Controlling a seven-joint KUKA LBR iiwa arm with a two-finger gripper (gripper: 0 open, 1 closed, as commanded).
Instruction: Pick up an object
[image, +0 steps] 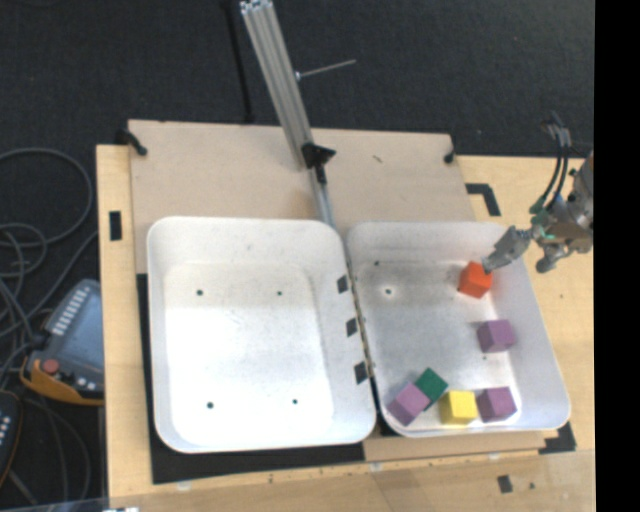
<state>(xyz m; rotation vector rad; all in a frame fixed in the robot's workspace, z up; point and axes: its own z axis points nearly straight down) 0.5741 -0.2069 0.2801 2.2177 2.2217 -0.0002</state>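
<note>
In the right bin (400, 250) lie several small blocks. An orange block (476, 280) sits near the bin's far right side. A purple block (496, 335) lies below it. Along the near rim are a green block (432, 383), a purple block (408, 402), a yellow block (460, 406) and another purple block (496, 403). My gripper (520, 262) hangs at the bin's right rim, open, with nothing between its fingers. One fingertip (497, 258) is just up and right of the orange block, close to its top corner.
The left bin (250, 240) lies beside the right one, with a narrow divider between them. A slanted metal pole (285, 85) rises from the back of the bench. Cables and a handheld pendant (70, 340) lie off the bench on the left.
</note>
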